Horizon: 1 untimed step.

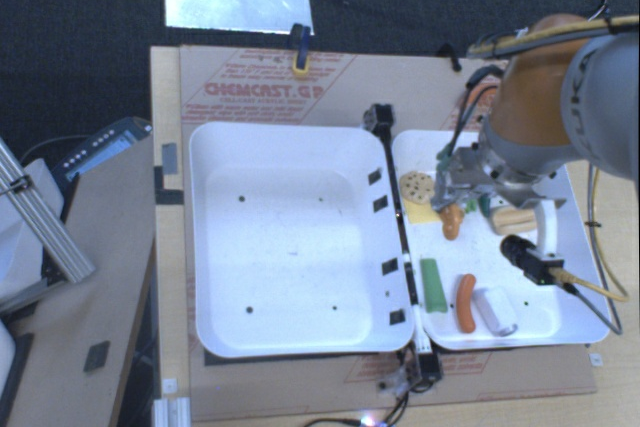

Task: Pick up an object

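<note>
My gripper (pixel 453 198) hangs low in the right bin (pixel 575 215), at its upper left part. Directly under its tip lies a small orange piece (pixel 452 222), touching or nearly touching it. A round speckled cookie (pixel 414 183) and a yellow slice (pixel 422 212) lie just to the left. To the right rest a tan wooden block (pixel 515 218) and a bit of green (pixel 487 206), partly hidden by the wrist. Nearer the front lie a green bar (pixel 432 283), an orange-red sausage (pixel 466 302) and a white capsule-like piece (pixel 495 310).
The left bin (pixel 215 145) stands beside the right one, with a black clipped divider (pixel 395 215) between them. A black part with a yellow cable (pixel 527 258) sticks out from the arm over the right bin. The grey and orange arm (pixel 560 105) covers the bin's far right.
</note>
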{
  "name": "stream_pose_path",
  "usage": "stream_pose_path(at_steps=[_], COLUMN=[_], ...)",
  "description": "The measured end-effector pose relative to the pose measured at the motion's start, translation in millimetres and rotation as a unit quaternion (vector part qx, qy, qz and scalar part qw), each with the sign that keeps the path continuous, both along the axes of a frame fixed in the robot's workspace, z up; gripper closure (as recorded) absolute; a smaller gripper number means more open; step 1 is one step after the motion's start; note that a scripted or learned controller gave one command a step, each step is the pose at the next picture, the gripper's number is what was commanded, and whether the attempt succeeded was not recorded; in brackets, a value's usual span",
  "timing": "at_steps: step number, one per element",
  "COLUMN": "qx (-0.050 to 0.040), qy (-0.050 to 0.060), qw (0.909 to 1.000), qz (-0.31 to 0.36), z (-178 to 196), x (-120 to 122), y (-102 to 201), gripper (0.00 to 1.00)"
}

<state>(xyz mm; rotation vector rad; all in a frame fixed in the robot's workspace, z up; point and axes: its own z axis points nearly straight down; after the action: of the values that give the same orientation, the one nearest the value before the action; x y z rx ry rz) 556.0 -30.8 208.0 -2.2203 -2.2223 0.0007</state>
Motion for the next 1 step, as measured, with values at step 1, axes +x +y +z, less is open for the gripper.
stream_pose_path(at_steps=[1], qx=[-0.0015], qy=[0.002], qw=[1.0000], qz=[-0.005], z=[-51.8], x=[-43.5], y=[-90.3], gripper=[1.00])
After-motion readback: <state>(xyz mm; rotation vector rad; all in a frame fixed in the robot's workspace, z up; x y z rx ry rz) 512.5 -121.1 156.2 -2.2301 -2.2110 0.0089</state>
